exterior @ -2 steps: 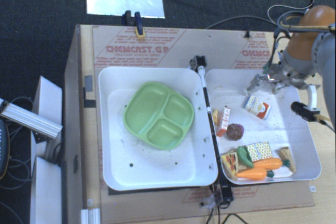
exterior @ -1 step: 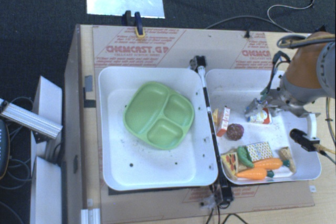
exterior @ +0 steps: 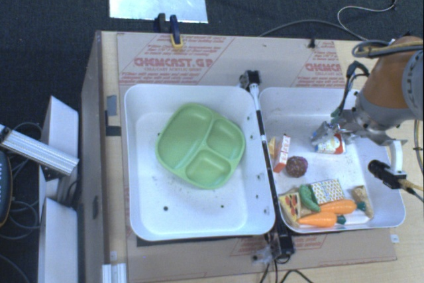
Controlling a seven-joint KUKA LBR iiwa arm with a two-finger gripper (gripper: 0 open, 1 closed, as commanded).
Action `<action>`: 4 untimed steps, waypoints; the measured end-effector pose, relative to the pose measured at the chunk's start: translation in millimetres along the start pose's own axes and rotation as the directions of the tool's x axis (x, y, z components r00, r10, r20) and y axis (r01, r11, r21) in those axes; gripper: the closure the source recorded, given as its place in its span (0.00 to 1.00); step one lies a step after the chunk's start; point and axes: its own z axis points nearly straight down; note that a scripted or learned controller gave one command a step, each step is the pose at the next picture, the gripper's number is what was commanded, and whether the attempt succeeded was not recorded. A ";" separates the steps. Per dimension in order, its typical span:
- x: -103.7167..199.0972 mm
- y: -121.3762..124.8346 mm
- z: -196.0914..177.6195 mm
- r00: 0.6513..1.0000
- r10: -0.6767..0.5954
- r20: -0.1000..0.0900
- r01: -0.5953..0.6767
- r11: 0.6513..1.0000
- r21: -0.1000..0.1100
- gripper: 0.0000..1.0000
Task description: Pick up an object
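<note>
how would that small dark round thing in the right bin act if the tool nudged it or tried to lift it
The dark round thing looks ball-like, so a nudge would probably send it rolling across the right bin floor. It lies close beside the small carton, which may crowd a grasp. Being rounded, it could slip out of the tool unless gripped squarely.

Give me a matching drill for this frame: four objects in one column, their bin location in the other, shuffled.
Things:
1. green divided plate
2. carrot
3. dark red ball
4. gripper

Places:
A. near front edge of right bin
B. centre of right bin
C. left bin
D. upper middle of right bin, over a small red-and-white item

Pairs: 1-C, 2-A, 3-B, 4-D
</note>
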 end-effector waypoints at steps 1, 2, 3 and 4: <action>63.8 -41.1 -107.4 1.000 -0.001 -0.001 0.001 1.000 0.002 1.00; 143.3 -95.6 -139.6 1.000 -0.002 -0.002 0.002 1.000 0.004 1.00; 209.6 -104.6 -171.6 1.000 -0.002 -0.002 0.002 1.000 0.002 1.00; 161.8 -64.1 -175.0 1.000 0.000 0.000 0.000 1.000 0.003 1.00</action>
